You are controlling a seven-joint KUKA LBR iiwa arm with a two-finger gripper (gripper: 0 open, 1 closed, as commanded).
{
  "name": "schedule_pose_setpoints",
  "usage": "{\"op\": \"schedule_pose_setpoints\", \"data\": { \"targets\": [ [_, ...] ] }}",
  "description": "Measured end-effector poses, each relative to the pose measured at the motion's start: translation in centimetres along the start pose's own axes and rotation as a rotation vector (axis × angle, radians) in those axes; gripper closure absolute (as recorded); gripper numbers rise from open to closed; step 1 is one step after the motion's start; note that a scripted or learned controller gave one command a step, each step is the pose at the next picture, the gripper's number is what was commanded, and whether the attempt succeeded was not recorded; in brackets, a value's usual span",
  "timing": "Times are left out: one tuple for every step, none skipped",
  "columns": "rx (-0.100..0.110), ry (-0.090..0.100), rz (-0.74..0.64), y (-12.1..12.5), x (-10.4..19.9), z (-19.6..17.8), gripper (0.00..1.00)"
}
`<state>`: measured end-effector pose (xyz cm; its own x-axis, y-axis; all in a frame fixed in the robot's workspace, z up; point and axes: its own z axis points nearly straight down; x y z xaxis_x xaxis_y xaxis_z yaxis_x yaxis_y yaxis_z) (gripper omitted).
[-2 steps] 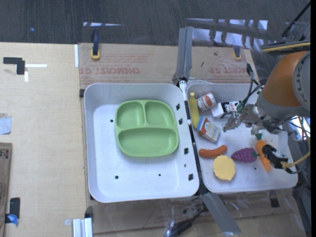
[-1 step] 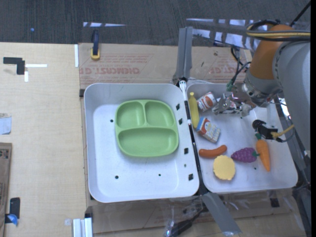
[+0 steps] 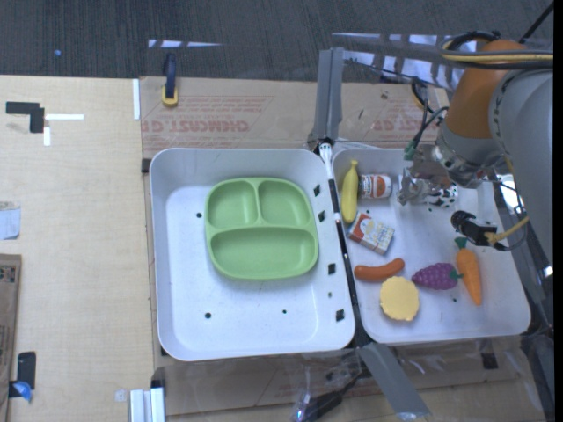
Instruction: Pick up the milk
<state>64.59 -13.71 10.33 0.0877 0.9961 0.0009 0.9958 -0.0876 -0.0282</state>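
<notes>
A pale wooden bench (image 3: 70, 236) carries two shallow white bins side by side, with brown cardboard (image 3: 237, 112) behind them and dark floor (image 3: 220, 16) beyond. The left bin (image 3: 176, 323) holds a green divided plate (image 3: 261, 228), while the right bin (image 3: 493, 319) holds, from near to far, a yellow disc (image 3: 399, 299), a sausage (image 3: 378, 271), purple grapes (image 3: 435, 276), a carrot (image 3: 470, 273), a small carton (image 3: 371, 233), a banana (image 3: 349, 192) and a jar (image 3: 376, 186). At the far side of the right bin sits the black-and-white spotted milk (image 3: 440, 198), its long axis hard to judge, just under the pincer (image 3: 420, 185); whether the pincer is open or closed cannot be told.
</notes>
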Motion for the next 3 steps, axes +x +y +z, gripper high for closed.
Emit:
{"op": "schedule_pose_setpoints", "data": {
  "targets": [
    [0.0,-0.002,0.003,0.0,-0.2,0.0,0.0],
    [0.011,0.014,-0.022,1.1,-5.0,1.6,0.0],
    [0.006,0.002,-0.022,1.1,-5.6,0.7,1.0]
  ]
}}
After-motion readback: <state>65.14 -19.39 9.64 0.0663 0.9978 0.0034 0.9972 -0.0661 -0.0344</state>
